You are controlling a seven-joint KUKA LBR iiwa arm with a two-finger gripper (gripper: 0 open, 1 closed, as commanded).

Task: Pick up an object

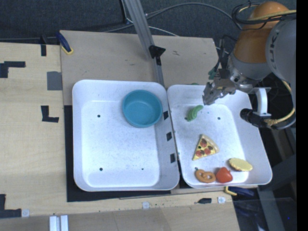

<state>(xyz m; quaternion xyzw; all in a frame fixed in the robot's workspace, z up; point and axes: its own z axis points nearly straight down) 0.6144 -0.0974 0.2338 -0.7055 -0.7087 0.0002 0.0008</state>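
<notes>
Both bins were white with fine dark speckles: the left bin [91, 148] and the right bin [250, 143]. Inside the left bin sat a blue bowl [142, 108]. In the right bin lay a green piece [194, 113], a yellow pizza slice [205, 147] dotted red, an orange pretzel [205, 176], a red tomato [224, 175] and a yellow-tan bun [240, 165]. The counter [29, 129] beyond the left bin was pale tan with black tape marks. The arm [269, 37] above the right bin was grey with an orange band, its tool [210, 100] dark grey

Gripper [210, 98] tips blurred – arm [269, 37] cut off at right edge
</notes>
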